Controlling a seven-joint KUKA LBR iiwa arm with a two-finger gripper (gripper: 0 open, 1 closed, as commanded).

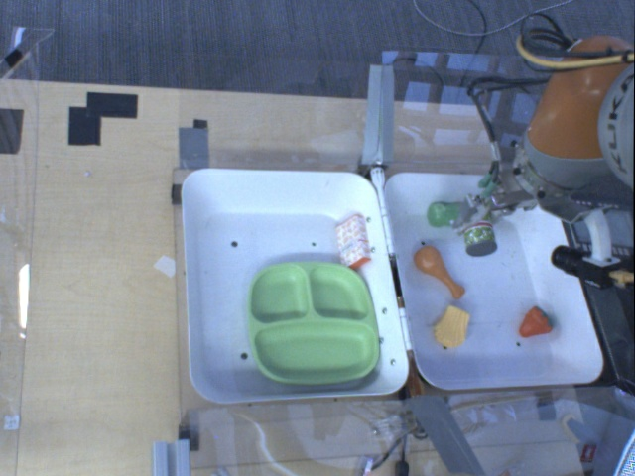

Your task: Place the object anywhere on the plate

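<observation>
Plate (314,323), your target, sits green and three-welled in the near part of the left bin (213,266), with a small printed packet (351,240) just beyond its far right corner. Right of the plate, in the right bin (566,365), lie a yellow wedge (451,327), a red piece (535,322) and an orange drumstick (439,270). Farther right of the plate, your gripper (479,228) hovers over a small can-like object (480,238) beside a green piece (444,212); whether it has hold, I cannot tell, so clear the dividing rims when crossing.

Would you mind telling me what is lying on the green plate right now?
The plate in the left bin shows three bare compartments. A small packet lies just beyond its far rim. Underneath is hidden.
</observation>
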